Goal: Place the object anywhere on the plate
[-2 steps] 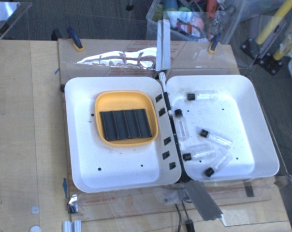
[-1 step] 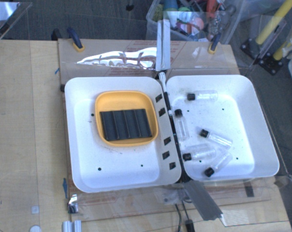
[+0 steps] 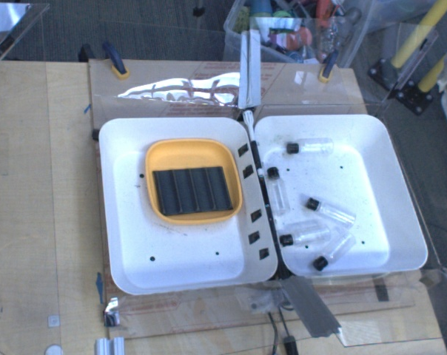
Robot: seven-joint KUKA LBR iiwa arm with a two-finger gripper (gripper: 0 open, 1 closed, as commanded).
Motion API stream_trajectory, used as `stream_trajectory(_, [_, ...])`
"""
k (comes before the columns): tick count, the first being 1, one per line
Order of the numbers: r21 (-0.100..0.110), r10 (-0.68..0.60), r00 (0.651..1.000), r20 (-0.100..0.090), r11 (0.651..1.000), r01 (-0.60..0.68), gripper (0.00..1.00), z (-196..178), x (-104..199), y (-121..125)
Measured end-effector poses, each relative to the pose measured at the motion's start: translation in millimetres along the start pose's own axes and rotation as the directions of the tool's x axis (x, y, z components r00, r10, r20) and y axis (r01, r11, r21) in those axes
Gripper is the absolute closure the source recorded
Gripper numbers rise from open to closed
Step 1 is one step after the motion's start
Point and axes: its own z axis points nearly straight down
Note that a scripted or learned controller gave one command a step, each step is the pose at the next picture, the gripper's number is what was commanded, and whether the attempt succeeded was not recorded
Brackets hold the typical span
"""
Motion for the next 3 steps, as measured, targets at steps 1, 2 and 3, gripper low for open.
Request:
stream_trajectory(1, [-0.008, -0.334, 0.943, 0.002, 0.943, 0.334, 1.00, 0, 4, 10])
stream_trajectory(2, [-0.010, -0.617, 0.787, 0.006, 0.787, 0.617, 1.00, 29, 1, 5])
stream_trajectory(3, [-0.004, -0.845, 0.534, 0.005, 0.534, 0.845, 1.00, 1, -10, 4])
